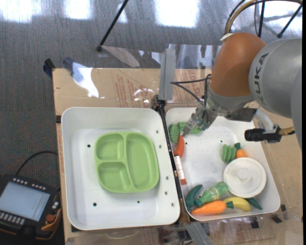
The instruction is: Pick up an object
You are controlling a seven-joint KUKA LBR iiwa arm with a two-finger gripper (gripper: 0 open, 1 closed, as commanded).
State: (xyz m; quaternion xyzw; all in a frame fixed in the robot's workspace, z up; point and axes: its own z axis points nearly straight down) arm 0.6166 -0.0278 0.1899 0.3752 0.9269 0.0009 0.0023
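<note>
My gripper [190, 126] hangs low over the back left corner of the right bin [206, 160]. Its tip is right by a green ridged toy [174, 132] and just above a red-orange pepper-like toy [180, 146]. I see nothing lifted off the bin floor. More toys lie in the same bin: a white round lid [245, 176], a green ridged piece with an orange end [230, 152], an orange carrot [213, 207], a yellow banana [238, 203] and a pale green bottle [214, 192].
The left bin [76, 137] holds a green divided plate [126, 162]. A thin red and white stick [180, 170] lies along the divider between the bins. A teach pendant [23, 203] sits on the floor at the lower left. The arm's bulky grey body [275, 80] overhangs the right bin's back edge.
</note>
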